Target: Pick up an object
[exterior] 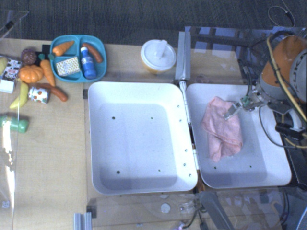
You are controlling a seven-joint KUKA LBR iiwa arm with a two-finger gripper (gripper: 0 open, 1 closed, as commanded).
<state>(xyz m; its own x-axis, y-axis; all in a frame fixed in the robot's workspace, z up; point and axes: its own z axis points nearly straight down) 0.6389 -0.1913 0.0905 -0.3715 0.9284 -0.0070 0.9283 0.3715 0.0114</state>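
Note:
A crumpled pink cloth (221, 133) lies in the right white bin (268, 171), stretching from its upper middle down toward its centre. My gripper (236, 109) reaches in from the right and sits low at the cloth's upper right corner, at or just above the fabric. I cannot see any cloth lifted off the bin floor. The grey arm with its orange band (283, 56) stands over the bin's far right corner.
The left white bin (139, 176) sits beside the right one, with a metal divider (182, 56) behind the seam. A white lidded cup (159, 55) stands behind the bins. A blue tray (77, 58) and toy food lie at the far left. Cables (280, 128) hang at the right.

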